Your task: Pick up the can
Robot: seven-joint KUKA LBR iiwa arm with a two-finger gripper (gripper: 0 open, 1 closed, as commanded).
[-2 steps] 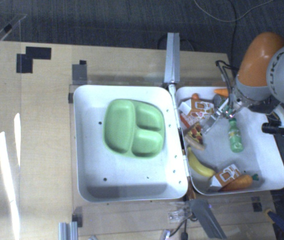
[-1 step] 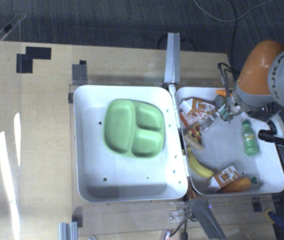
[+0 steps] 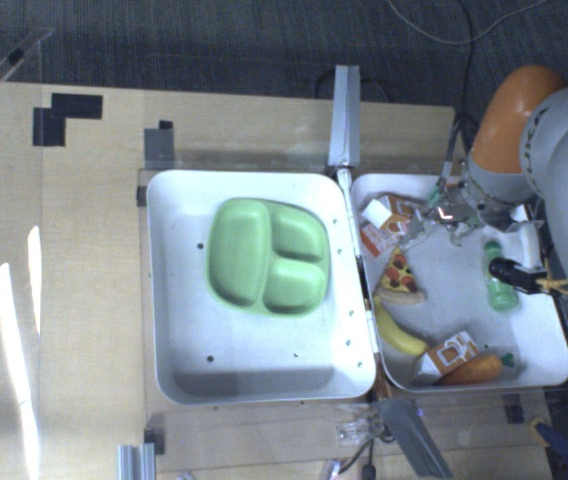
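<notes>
The arm [image 3: 564, 158] is leaning over the right bin [image 3: 554, 363], beside the left bin [image 3: 164, 368] that is holding a green plate [image 3: 267, 256]. The gripper [image 3: 442, 216] is hanging low at the crowded far end; spread or pressed together, I cannot tell. Which item is the can I am not making out; the red-and-white thing [image 3: 376, 236] against the left wall is my best guess. With the printed carton [image 3: 396, 211] and pizza slice [image 3: 402, 280] crowding it, I am fearing a grab at the wrong object, or a nudge sliding it away.
</notes>
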